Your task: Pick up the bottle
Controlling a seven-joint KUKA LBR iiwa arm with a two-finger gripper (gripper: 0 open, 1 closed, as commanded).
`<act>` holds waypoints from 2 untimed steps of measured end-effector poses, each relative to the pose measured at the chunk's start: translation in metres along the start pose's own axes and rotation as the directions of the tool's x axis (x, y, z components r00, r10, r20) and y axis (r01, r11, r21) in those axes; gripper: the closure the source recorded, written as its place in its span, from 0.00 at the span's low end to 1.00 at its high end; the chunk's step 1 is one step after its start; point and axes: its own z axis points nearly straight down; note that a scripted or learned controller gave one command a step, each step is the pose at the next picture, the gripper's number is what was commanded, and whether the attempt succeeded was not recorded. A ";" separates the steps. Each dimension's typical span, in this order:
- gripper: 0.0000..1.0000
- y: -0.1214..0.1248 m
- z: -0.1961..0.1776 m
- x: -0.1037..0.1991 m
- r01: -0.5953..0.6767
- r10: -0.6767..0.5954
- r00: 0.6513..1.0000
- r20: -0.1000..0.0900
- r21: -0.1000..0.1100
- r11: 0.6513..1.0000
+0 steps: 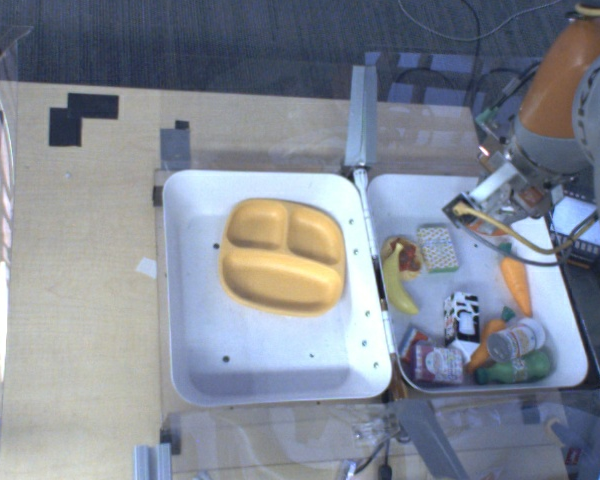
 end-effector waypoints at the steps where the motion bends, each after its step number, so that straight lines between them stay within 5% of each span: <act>1: 1.00 -0.037 0.035 -0.036 0.040 -0.040 0.999 -0.001 0.000 0.999; 2: 1.00 -0.019 0.082 -0.092 -0.185 0.185 0.983 -0.001 0.001 0.983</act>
